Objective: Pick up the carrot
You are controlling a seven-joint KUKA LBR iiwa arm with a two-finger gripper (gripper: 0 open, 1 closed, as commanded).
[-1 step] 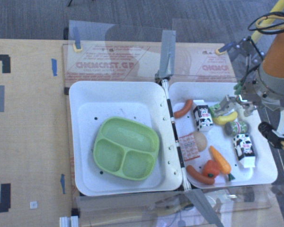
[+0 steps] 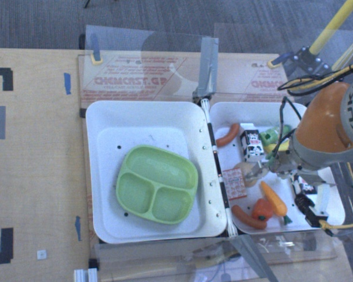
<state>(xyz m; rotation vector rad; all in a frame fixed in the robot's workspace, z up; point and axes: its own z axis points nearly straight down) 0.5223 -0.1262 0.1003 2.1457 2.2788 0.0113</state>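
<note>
**Nothing lifted yet: carrot lies loose in the right bin**

We see the carrot [image 2: 273,197] resting on the floor of the right bin [image 2: 335,213], toward six o'clock, beside a red pepper [image 2: 261,209] and a sausage [image 2: 247,217]. The gripper [image 2: 265,170] hovers at the carrot's eleven o'clock; we cannot tell how it stands, as it blurs into clutter. The pick seems wholly ahead. Its long axis runs from ten to four o'clock, green stem end probably at four.
</note>
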